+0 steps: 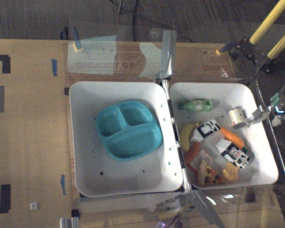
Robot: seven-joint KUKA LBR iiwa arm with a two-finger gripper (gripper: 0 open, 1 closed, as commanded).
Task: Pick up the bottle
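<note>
in the right bin [256,172], the bottle [195,105] lies well left of the gripper [270,112], grip unclear.

We see a teal divided plate [128,129] lying in the left bin [85,175] on the desk [28,137]. In the right bin [261,170] we find a banana [186,135], a carrot [232,137], two black-and-white cartons [208,128], a white cup [236,117] and a slice of pizza [206,173].
</note>
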